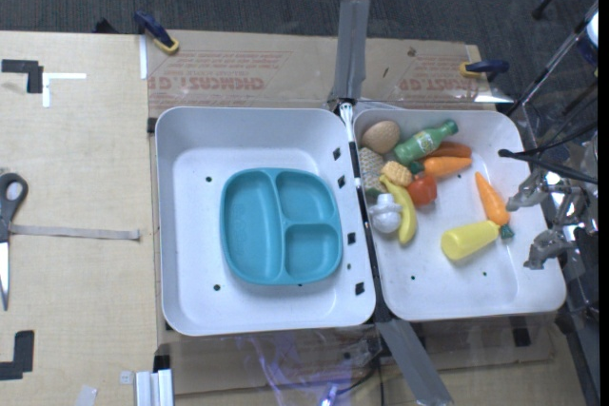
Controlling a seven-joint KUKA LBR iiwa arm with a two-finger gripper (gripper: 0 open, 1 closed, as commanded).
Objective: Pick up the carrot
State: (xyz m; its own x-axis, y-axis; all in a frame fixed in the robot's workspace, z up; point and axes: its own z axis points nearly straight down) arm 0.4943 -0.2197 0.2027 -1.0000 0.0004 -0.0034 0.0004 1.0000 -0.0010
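Note:
The carrot [490,197] is small and orange with a green stub at its near end. It lies at a slant in the right part of the right bin [476,295]. My gripper [530,228] hangs at that bin's right rim, just right of the carrot and apart from it. The fingers [521,199] stand open with nothing between them.
The right bin also holds a second orange piece [447,165], a green bottle [424,142], a yellow bottle [469,239], a banana [403,211], corn [396,173], a red piece [422,191] and a tan egg-shaped piece [382,135]. A teal divided plate [283,225] lies in the left bin [190,204].

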